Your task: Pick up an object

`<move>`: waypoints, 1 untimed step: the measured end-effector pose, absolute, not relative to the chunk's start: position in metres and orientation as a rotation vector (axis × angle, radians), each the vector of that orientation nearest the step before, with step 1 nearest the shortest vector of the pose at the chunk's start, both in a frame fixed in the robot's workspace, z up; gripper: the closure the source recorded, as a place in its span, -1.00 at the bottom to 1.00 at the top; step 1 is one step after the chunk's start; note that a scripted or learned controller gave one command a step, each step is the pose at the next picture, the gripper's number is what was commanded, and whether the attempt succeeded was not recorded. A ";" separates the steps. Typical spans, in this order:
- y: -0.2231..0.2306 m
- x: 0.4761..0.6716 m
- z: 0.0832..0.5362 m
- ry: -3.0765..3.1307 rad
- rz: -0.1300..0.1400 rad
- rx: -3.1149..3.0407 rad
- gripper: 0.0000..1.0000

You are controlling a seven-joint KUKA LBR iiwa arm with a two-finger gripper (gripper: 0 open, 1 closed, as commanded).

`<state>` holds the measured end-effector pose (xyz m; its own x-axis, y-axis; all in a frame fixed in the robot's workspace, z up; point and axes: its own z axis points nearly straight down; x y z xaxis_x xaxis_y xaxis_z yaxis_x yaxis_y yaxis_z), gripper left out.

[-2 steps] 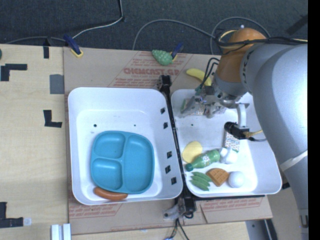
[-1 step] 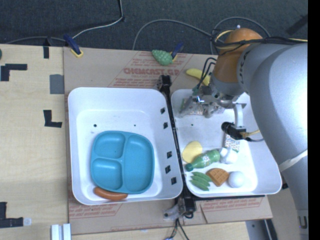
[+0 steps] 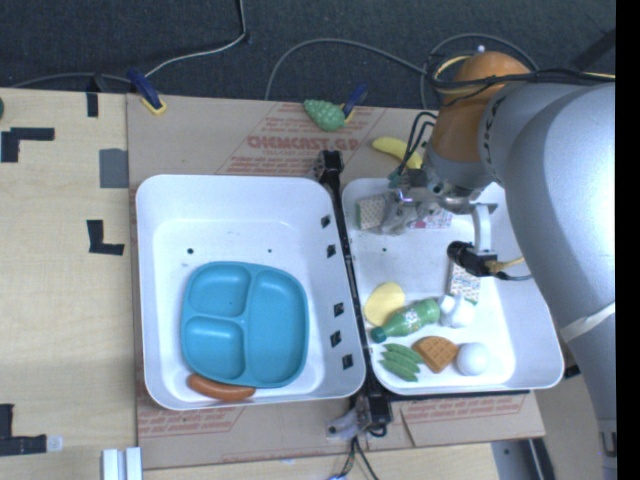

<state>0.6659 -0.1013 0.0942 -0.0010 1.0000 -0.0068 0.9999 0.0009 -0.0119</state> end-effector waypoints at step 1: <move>-0.131 0.614 0.202 -2.225 -0.001 -2.224 1.00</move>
